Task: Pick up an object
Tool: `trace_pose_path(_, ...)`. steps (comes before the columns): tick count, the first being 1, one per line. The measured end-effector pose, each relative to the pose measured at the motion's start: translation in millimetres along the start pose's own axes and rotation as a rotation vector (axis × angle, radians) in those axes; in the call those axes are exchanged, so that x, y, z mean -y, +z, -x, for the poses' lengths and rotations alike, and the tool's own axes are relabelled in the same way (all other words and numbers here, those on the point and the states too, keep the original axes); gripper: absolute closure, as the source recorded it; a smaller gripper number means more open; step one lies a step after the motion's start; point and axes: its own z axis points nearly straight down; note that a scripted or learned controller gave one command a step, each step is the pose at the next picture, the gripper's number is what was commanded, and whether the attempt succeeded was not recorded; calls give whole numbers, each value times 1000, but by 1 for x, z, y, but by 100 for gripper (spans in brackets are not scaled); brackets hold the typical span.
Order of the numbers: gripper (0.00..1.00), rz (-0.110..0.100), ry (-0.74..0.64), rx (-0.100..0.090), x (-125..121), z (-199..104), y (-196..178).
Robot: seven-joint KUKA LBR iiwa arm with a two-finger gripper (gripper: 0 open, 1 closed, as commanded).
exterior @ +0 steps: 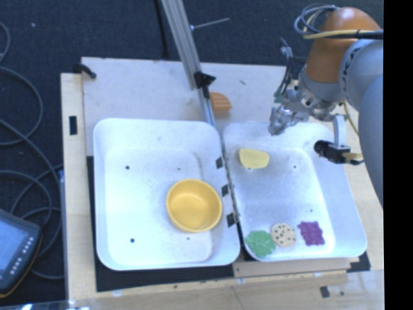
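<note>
Green piece [259, 242] | cookie [282, 234] | purple piece [312, 232] | tool [279, 123] above

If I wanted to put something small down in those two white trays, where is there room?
The left tray is bare all around the yellow bowl, most widely to the bowl's left. The right tray has an open middle, between the yellow piece near its top and the row along its bottom edge. That row is crowded: green piece, cookie, purple piece.

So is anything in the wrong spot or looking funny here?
One thing: an orange object lies on the bench behind the two bins, outside both. The yellow bowl sits upright in the left bin, and nothing looks spilled.
</note>
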Motion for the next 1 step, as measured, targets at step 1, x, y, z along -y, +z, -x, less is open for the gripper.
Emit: trace_pose_path(1, 100, -2, -3, -1, -2, 1, -42)
